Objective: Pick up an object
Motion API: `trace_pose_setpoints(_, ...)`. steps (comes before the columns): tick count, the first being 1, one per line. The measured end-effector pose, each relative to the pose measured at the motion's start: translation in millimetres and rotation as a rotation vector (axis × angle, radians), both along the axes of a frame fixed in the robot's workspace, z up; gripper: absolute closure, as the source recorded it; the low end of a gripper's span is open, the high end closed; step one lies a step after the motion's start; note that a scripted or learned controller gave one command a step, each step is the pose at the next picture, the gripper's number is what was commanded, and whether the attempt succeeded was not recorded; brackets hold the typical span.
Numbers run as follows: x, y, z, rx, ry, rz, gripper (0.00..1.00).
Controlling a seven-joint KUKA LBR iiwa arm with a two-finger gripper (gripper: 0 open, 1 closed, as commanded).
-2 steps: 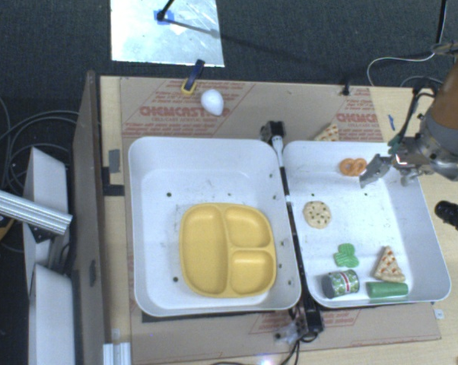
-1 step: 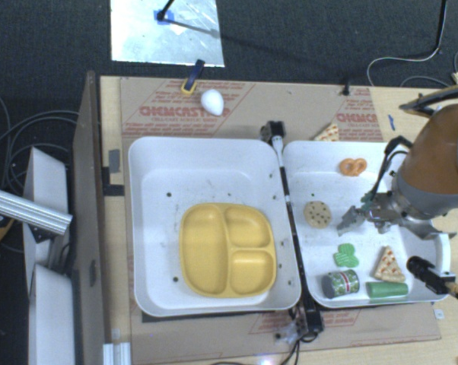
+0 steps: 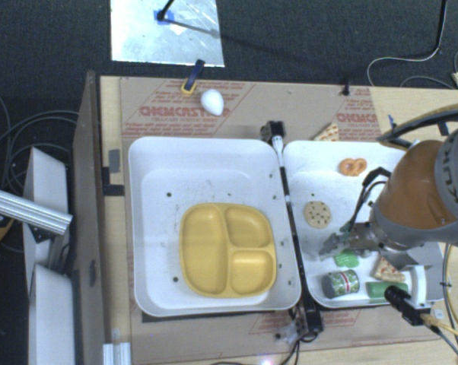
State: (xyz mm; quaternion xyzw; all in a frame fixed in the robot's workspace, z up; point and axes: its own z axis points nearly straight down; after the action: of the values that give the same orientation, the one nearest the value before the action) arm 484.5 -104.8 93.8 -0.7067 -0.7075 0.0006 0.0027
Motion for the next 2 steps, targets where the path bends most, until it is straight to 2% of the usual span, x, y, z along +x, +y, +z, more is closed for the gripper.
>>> trace_pose_setpoints(1, 3, -101, -9, -0.005, -0.009, -0.004, 0.00)
trace_pose_setpoints(2, 49, -48, 96, -0.005, -0.017, 0.010, 0.00)
